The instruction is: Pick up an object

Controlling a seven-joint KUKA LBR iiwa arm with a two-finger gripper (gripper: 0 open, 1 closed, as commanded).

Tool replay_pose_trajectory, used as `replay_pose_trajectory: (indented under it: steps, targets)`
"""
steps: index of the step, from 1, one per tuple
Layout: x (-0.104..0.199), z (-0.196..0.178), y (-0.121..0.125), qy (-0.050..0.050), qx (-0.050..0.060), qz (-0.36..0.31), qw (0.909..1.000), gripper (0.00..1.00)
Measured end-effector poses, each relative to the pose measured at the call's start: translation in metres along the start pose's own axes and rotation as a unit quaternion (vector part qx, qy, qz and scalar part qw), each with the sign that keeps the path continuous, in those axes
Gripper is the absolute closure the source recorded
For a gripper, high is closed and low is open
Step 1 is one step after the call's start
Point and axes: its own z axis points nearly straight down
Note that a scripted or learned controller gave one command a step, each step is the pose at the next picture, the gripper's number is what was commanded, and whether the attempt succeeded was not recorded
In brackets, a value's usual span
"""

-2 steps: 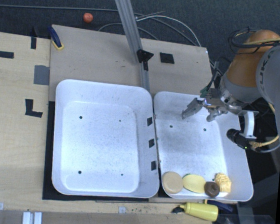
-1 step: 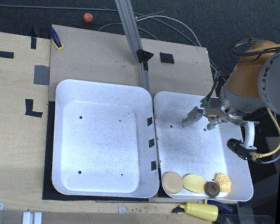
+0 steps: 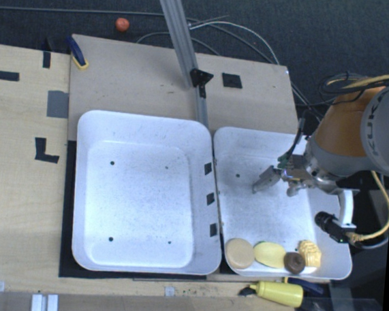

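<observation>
**Pincer over right bin, nothing held; objs bunched at the bin's near edge**

All four candidate objs sit in the right bin [image 3: 249, 157], packed in a row along its 6 o'clock rim: a tan disc [image 3: 239, 253] at the left end, a yellow oval piece [image 3: 268, 253] touching it, a small dark round piece [image 3: 294, 263] next, and a yellow-orange knobbly obj [image 3: 310, 252] at the right end, approx 5 o'clock of the bin. Probably they lie there because the bin floor looks to dip toward that edge, or earlier handling pushed them; can't confirm from the view. The tight bunching likely makes a clean single grasp harder, since neighbours touch. The left bin [image 3: 142, 133] has only its speckled floor. Outside the bins, on the bench at 6 o'clock, a yellow tool w/ black tip [image 3: 276, 292] lies just beyond the right bin's rim.

Arm pose: the grey arm w/ orange band [image 3: 344, 128] comes in from 3 o'clock, wrist bent down over the right bin's middle. The pincer [image 3: 279, 183] points toward 9 o'clock-ish, its two fingers spread apart w/ nothing between them. It sits well apart from the obj row, at approx 12 o'clock of the yellow oval piece. Whether fingertips touch the bin floor: can't tell.

Judgement: grasp not yet made; the pincer would need to travel toward 6 o'clock to reach any obj.
</observation>
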Motion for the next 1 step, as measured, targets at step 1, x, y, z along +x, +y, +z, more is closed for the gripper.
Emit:
replay_pose_trajectory:
  steps: [1]
  targets:
    - [0.0086,-0.0005,0.0051,0.000,-0.001,-0.001,1.0000,0.00]
